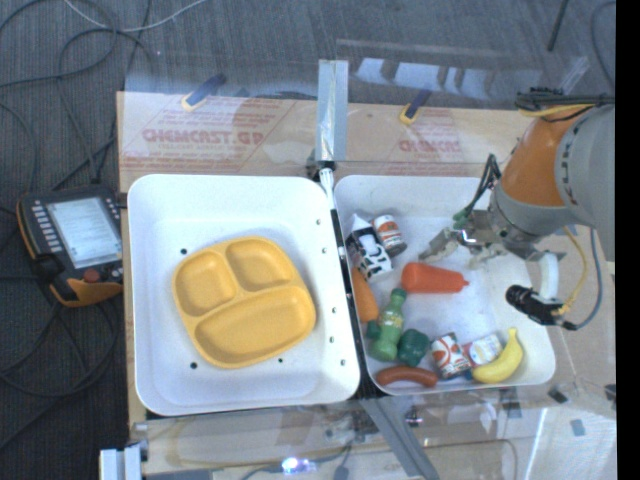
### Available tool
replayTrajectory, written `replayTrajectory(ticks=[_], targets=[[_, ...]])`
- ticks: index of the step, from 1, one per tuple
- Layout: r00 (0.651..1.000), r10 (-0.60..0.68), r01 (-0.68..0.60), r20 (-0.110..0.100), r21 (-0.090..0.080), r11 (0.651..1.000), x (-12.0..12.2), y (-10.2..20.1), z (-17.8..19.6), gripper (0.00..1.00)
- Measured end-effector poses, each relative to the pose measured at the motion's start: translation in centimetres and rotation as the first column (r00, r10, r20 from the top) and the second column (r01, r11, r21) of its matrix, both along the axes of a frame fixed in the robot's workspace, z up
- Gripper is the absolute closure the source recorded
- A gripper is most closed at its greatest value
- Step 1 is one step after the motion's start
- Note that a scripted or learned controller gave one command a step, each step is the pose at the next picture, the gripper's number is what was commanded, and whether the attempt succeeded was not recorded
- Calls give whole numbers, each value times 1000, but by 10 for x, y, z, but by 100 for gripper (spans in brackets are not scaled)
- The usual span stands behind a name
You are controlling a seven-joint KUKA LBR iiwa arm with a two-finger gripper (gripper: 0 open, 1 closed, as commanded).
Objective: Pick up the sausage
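Note:
The sausage (405, 376), reddish brown and short, lies against the front wall of the right bin (540, 373). My gripper (462, 247) hovers over the middle right of that bin, well behind the sausage and just above the right of a red-orange toy vegetable (435, 280). Its fingers are open and nothing sits between them.
Around the sausage are a green pepper (412, 346), a green bottle (388, 320), two small cans (450, 355) and a banana (503, 360). A carrot (365, 296), a black-and-white carton (371, 256) and a can (388, 235) lie at the bin's left. The left bin (150, 368) holds a yellow divided plate (245, 300).

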State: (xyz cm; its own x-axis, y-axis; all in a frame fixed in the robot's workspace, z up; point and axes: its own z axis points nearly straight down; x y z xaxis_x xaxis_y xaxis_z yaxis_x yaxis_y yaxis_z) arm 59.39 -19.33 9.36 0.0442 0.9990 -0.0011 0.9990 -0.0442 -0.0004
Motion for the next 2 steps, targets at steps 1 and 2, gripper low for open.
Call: replayTrajectory(ticks=[1,2], targets=[[996,85,-85,18,-9,996,-42,12,-2,0],[990,141,-141,21,-10,990,-80,3,-1,0]])
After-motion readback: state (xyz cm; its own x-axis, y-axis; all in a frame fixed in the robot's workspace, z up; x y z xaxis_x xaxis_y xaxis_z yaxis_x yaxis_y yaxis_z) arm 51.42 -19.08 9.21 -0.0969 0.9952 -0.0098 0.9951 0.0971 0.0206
